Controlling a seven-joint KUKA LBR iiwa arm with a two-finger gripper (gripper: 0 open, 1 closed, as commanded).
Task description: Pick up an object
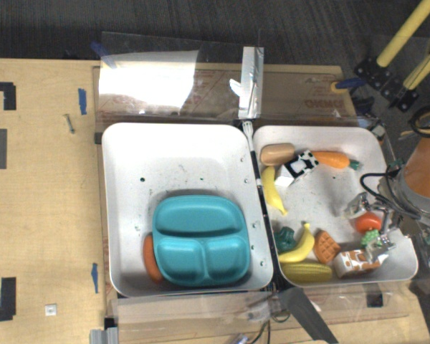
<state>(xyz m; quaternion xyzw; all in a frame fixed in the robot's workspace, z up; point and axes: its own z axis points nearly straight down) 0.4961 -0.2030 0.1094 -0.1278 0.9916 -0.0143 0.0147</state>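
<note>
My gripper (369, 226) is low in the right bin (322, 138), near its right wall, with the arm's orange band (424, 170) at the view's right edge. A small red tomato with a green stem (367, 223) sits between the two silver fingers (357, 207), which press against it on both sides. Just below lies a small orange and white carton (355, 261). Other toy foods in this bin are a bread roll (276, 153), a carrot (331, 160), two bananas (272, 190), a waffle piece (326, 247) and a corn cob (306, 271).
The left bin (129, 163) holds a teal divided tray (201, 239) with an orange thing (150, 258) poking out under its left edge. A black and white object (299, 165) and a green item (283, 236) lie in the right bin. Yellow bars (408, 24) stand at top right.
</note>
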